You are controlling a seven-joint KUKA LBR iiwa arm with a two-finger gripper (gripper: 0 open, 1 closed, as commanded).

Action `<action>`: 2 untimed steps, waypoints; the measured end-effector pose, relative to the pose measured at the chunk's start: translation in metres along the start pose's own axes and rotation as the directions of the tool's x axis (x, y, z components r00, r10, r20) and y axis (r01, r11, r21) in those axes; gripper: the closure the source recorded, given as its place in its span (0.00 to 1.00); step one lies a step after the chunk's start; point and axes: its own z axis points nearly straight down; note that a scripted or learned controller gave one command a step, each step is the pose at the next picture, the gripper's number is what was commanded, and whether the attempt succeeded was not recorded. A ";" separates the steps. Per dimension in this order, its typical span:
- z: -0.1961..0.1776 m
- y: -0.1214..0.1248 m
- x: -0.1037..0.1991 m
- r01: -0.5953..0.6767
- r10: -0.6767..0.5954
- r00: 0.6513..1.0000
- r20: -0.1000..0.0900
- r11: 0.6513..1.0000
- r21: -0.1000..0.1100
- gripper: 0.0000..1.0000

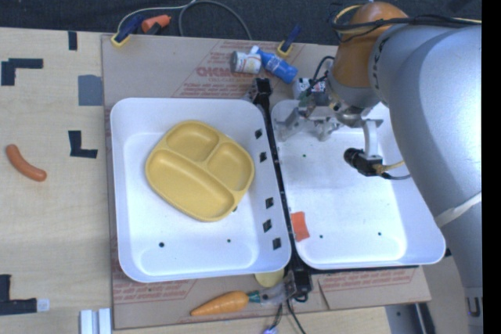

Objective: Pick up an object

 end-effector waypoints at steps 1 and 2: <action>-0.105 -0.073 0.054 0.003 -0.003 1.000 -0.006 1.000 -0.001 0.00; -0.099 -0.071 0.050 0.001 -0.001 1.000 -0.003 1.000 0.002 0.00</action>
